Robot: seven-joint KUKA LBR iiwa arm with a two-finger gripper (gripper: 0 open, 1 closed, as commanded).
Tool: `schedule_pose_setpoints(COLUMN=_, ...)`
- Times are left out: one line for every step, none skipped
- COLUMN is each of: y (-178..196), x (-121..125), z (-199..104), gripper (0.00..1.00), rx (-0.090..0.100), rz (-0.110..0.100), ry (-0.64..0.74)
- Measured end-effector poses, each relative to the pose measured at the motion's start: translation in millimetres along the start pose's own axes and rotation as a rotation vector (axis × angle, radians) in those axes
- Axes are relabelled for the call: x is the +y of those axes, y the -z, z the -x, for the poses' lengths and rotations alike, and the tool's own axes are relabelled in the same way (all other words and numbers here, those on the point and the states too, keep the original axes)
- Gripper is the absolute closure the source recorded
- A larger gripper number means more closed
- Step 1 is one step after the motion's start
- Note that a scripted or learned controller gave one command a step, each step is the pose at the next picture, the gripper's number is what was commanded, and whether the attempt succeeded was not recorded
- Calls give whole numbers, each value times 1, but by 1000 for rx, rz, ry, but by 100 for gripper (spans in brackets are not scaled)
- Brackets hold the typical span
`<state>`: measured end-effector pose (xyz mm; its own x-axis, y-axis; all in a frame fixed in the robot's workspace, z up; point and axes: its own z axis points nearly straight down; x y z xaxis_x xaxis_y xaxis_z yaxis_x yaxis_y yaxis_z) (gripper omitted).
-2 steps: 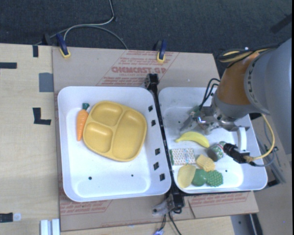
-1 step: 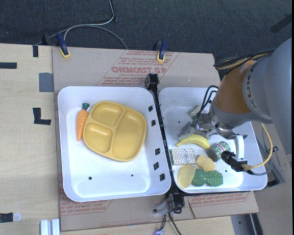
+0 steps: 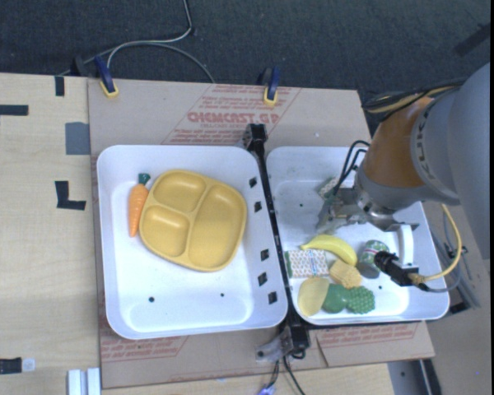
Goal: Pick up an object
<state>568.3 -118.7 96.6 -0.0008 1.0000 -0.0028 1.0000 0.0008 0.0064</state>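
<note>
One "CHEMCAST" print across cardboard [image 3: 230, 113]

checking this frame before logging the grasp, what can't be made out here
- Gripper, camera view: too small and blurred against the right bin to tell whether the jaws are open or shut.
- Small packet beside the banana: print too small to read.
- Round object: partly hidden by the arm's black fitting.

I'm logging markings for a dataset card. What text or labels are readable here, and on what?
"CHEMCAST GP", red print on the cardboard sheet under the bins, as best it reads; the smaller red lines around it are too blurred.
Small packet in the right bin: patterned print, too small to read.
</note>
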Motion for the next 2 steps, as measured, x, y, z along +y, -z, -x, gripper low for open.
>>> schedule_pose_setpoints(y=0, x=0, z=0, gripper=0, rx=0, rz=0, ry=0)
schedule_pose_setpoints(y=-10, x=-48, z=-18, gripper=0, rx=0, rz=0, ry=-1)
